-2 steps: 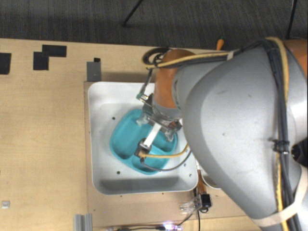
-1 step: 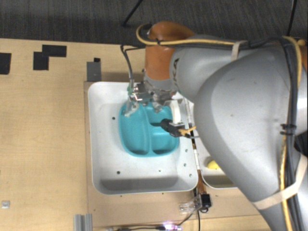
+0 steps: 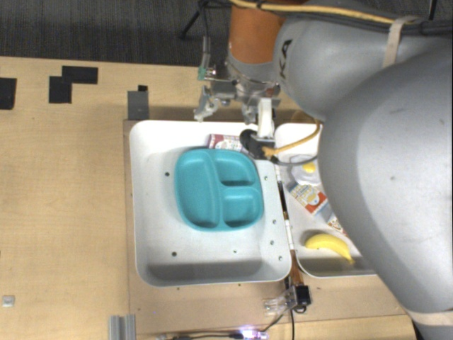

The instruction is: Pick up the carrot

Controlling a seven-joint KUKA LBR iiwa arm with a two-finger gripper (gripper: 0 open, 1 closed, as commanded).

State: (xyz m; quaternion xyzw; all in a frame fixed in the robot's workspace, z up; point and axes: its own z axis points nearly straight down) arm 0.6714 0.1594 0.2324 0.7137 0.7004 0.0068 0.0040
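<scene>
The gripper (image 3: 248, 115) hangs over the far edge of the bins, near where the left bin (image 3: 152, 204) and the right bin (image 3: 311, 264) meet, so the task looks to be at the reaching stage: nothing is lifted, and the arm (image 3: 368, 119) seems to be searching or lining up, not carrying. Whether the jaws are spread or clenched I cannot tell, since the wrist hardware hides them from this high angle. The carrot is the hard part: no plain orange root stands out, and the nearest candidate is a small orange-and-white thing (image 3: 311, 198) in the right bin, though that may well be a printed packet. If the carrot lies in the right bin, much of that bin is covered by the bulk of the arm. The next move calls for finding the carrot first, then bringing the jaws down over it along its length, clear of its neighbours. Around it, a banana (image 3: 327, 244) lies at the near end of the right bin, and a small yellow item (image 3: 308, 168) sits further up. In the left bin a teal divided tray (image 3: 216, 188) takes up the middle, with a small patterned packet (image 3: 225, 142) just beyond it by the far wall. The wall between the bins (image 3: 283, 211) and the crowding on the right are what stand in the way on the counter (image 3: 64, 211).
</scene>
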